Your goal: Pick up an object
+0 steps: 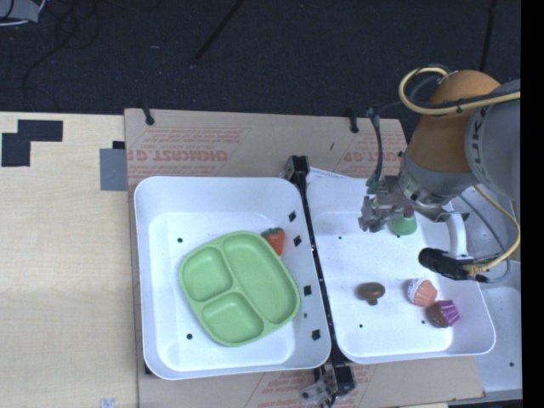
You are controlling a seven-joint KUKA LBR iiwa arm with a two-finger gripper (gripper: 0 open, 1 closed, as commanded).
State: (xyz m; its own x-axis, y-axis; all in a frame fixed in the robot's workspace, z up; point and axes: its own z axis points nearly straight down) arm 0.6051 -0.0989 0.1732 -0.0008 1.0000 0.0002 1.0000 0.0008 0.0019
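Two shallow white bins are seen from above, side by side on a cardboard sheet [255, 147], separated by a black divider strip [310, 262].

The left bin [157, 228] is largely taken up by a green three-compartment tray [238, 287], tilted; bare floor is left along its left and lower edges. A small orange-red object [274, 240] is tucked against the tray's upper right rim.

In the right bin [357, 347], the centre and lower left are open. A brown lump [371, 292] lies near the middle; a pink-and-white cup-shaped piece [421, 291] and a purple one [443, 314] sit just beside each other toward the right wall.

The gripper [380, 217] is held over the right bin's upper part, reaching in from the right, with a green object [403, 223] right at it. Whether that object is gripped, or how wide the fingers stand, cannot be told.

Mirrored red print on the cardboard cannot be read reliably.
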